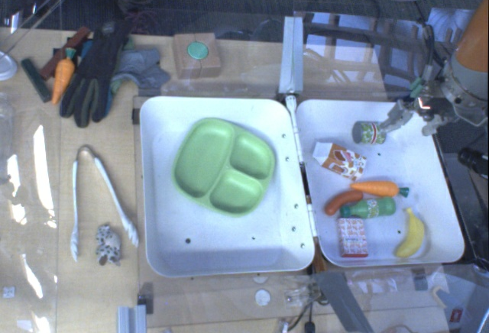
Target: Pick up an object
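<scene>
Nearest things: we saw a small red-and-white packet (pixel 352 237) and a banana (pixel 412 234) at the near edge of the right bin (pixel 447 179), with a green bottle (pixel 369 208), a carrot (pixel 375 189) and a sausage (pixel 342 202) just behind them.
Left bin: it carried a green divided plate (pixel 224 165).
Task's thing: we judged the small can (pixel 369 132), lying on its side at the far end of the right bin, the likeliest target, since it sat just beside the claw.
Claw: the claw (pixel 418 114) hovered low at the bin's far right, with one finger reaching toward the can; it had hold of nothing, and we could not tell how far apart its fingers stood.
Doing it well: we judged the fingers should straddle the can across its round body and close squarely, since a can on its side may roll.
Writing: the can's label, the carton (pixel 341 160) and the packet bore print too small for us to read.
Bench: tongs (pixel 103 194) and dark gloves (pixel 95 79) lay left of the bins.
</scene>
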Action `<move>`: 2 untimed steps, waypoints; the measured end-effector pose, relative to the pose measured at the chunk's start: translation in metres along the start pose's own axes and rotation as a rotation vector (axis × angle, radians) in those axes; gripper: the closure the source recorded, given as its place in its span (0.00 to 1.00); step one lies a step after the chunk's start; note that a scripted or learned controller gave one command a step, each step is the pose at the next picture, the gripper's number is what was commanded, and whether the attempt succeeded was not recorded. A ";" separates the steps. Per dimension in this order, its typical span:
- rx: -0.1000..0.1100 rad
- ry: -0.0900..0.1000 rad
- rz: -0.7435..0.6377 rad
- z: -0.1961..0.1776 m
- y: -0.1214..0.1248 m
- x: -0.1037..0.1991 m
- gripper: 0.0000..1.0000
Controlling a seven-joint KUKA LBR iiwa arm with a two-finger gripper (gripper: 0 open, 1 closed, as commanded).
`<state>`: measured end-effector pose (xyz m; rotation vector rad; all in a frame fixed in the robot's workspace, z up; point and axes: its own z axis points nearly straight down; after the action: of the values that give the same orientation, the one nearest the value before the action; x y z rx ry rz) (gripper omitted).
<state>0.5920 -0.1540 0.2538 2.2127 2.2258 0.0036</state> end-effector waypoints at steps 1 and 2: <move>0.001 0.001 -0.069 0.148 -0.022 0.052 0.00; -0.006 0.001 0.042 0.166 0.016 0.047 0.00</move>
<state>0.6088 -0.1070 0.0882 2.2571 2.1760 0.0107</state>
